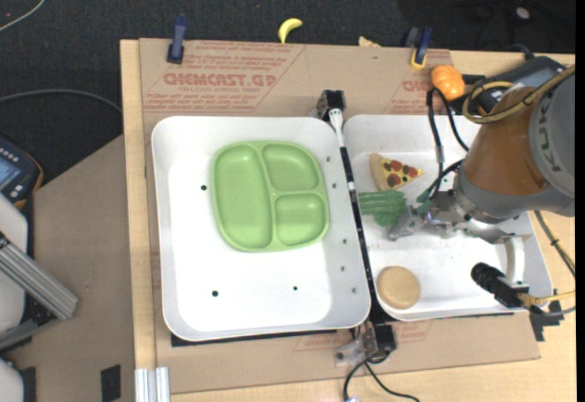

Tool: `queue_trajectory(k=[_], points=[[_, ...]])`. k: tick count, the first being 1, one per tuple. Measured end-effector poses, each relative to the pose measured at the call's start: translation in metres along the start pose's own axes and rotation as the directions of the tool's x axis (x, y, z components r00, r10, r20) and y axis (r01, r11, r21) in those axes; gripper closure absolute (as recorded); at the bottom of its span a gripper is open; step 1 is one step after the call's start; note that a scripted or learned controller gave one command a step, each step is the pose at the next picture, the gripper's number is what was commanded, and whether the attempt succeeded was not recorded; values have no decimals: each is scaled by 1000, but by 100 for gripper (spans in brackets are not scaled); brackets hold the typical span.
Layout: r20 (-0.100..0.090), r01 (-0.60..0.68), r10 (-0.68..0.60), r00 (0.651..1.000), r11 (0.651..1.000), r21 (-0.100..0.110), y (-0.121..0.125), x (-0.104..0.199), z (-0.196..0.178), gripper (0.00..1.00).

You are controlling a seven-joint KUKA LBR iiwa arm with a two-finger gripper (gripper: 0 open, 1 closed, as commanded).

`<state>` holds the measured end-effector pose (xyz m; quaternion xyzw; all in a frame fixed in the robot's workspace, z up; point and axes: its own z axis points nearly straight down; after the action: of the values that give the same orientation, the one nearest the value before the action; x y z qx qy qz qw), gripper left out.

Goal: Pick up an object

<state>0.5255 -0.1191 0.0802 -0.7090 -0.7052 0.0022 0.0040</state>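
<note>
**Gripper low in the right bin, beside the green piece**

The gripper is down inside the right bin, near its left wall. Its tip is just beside a small green leafy toy, maybe touching it. I judge this toy to be the object the arm tries to pick, because the tool points to it and is lower than anything else around. The toy lies flat on the white floor, close to the wall that divides the two bins. Whether the gripper is spread or pressed together I cannot tell, since the wrist and the cables hide that part. I also cannot say that it holds anything.

Other things are near. A toy pizza slice lies just behind the green toy, apart from it. A round tan piece, like a cookie, sits in the front left corner of the same bin, well apart from the gripper. The left bin bears a green divided plate, which plays no part here.

In my opinion the dividing wall is the main obstacle: it leaves little room on the far side of the green toy, so a grasp could push the toy against the wall and not close on it. The pizza slice could be pushed too
</note>
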Motion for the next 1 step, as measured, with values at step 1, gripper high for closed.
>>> queue_trajectory(k=[1], points=[[3, 3, -3, 1000, 1000, -12, 4, 2, -15, 100]])
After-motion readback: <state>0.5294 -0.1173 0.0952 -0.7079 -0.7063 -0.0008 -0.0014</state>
